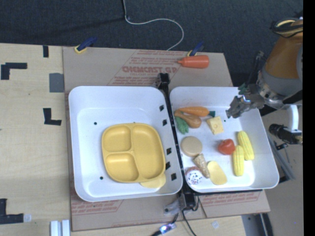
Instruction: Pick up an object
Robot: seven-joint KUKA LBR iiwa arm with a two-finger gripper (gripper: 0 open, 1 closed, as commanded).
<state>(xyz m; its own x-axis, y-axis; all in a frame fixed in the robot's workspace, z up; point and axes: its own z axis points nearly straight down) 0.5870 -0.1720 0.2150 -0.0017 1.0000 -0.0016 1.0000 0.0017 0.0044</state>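
Note:
The right bin holds several toy foods: a carrot, a green piece, a cheese cube, a tan round piece, a red tomato, two corn cobs, a mushroom and a yellow slice. My gripper hangs over the bin's upper right part, right of the carrot and above the cheese cube. Nothing shows between its fingers.
The left bin holds a yellow divided plate. An orange carrot toy lies on the cardboard behind the bins. A white cable loops at the back. The arm comes in from the right.

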